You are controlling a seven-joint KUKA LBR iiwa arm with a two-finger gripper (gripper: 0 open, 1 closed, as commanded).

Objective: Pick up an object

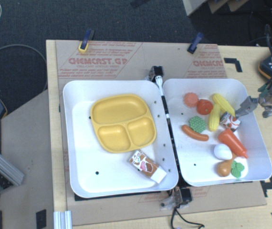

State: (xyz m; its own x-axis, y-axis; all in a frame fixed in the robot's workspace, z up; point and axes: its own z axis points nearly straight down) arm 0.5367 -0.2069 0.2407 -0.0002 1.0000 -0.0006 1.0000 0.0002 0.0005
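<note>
Low at the right bin's [257, 128] edge, the claw [243, 108] reaches leftward; finger state unclear.

Red print reading "CHEMCAST GP" runs across the brown paper sheet [108, 58] that covers the table, far to the left of the pincer [247, 105] and behind it. A second, partly cut-off print of the same kind stands on the sheet closer to the pincer, too broken to read whole.

Even overhead light, slightly soft focus
</note>
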